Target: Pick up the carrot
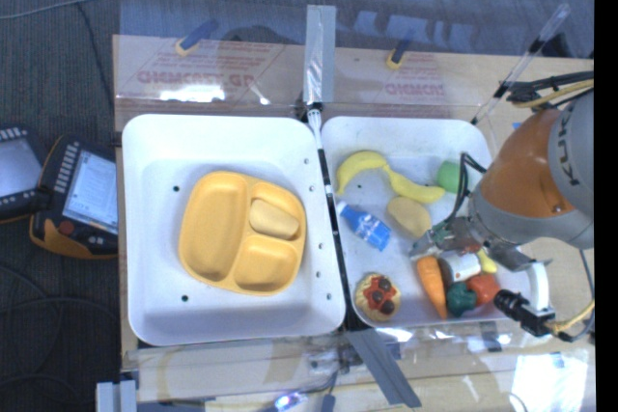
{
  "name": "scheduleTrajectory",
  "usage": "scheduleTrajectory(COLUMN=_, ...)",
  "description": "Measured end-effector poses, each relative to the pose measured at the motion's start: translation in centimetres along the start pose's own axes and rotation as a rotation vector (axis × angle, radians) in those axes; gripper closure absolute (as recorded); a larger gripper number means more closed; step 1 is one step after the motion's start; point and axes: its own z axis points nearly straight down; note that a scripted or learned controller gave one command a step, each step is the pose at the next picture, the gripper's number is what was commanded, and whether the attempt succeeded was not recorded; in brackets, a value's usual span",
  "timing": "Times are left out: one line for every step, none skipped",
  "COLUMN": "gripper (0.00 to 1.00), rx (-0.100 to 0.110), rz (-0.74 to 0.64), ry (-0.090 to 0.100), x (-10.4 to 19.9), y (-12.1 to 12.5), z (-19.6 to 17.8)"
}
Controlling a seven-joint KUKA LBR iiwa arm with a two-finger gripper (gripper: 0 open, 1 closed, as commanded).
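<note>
Two white bins sit side by side on the worktop. In the right bin (pixel 406 132) the carrot (pixel 432 284) lies near the front wall, between a small pizza toy (pixel 377 295) and a red-and-green vegetable (pixel 470 292). The gripper (pixel 460 246) hovers just above the carrot's upper end; how it stands cannot be told. The left bin (pixel 154 207) holds a yellow divided plate (pixel 214 227).

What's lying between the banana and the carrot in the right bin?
In the camera view, a tan potato-like piece lies between the banana and the carrot, right of the blue bottle.
</note>
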Motion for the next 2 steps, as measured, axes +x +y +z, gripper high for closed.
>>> scheduleTrajectory(gripper=1.00, rx=0.004, rz=-0.002, ry=0.003, x=0.2, y=0.1, z=-0.6)
scheduleTrajectory(gripper=1.00, rx=0.026, rz=-0.147, ry=0.000, x=7.9, y=6.3, z=-9.7)
